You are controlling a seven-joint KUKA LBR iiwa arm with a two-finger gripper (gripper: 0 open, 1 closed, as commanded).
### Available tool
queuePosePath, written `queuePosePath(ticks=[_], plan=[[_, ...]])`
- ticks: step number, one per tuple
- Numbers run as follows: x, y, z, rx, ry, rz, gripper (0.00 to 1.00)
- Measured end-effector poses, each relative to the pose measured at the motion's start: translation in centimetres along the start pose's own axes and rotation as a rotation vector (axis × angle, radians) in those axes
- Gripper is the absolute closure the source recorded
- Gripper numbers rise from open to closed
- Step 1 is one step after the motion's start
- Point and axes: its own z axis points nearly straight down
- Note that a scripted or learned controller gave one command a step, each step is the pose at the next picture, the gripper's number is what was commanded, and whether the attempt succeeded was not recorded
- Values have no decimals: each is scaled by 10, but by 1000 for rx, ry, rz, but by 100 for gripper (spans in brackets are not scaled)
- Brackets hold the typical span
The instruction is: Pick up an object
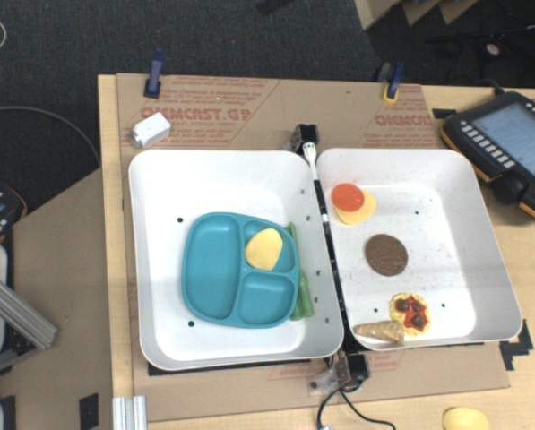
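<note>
A teal divided plate (222,271) lies in the left bin (159,186), with a yellow lemon-shaped piece (264,250) in its upper right compartment. A green strip (301,289) lies along the plate's right side. The right bin (464,195) holds a red disc on a yellow slice (349,200), a brown round patty (386,253), a small pizza-like piece with red topping (409,311), and a tan wedge (380,332) at the front edge.
A black divider strip (321,222) runs between the two bins. A tablet-like pendant (504,141) lies at the bench's right. A small white block (151,130) and two blue clamps (154,72) sit on the cardboard behind the bins. A yellow object (464,418) lies at the bottom right.
</note>
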Motion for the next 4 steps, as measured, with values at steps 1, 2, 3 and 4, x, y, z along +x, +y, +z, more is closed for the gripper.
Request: queuePosePath(ticks=[1, 2, 3, 4], plan=[[0, 27, -105, -23, -11, -4, 100], [0, -1, 4, 2, 1, 1, 100], [38, 54, -105, -24, -8, -8, 100], [3, 5, 63, 8, 2, 5, 100]])
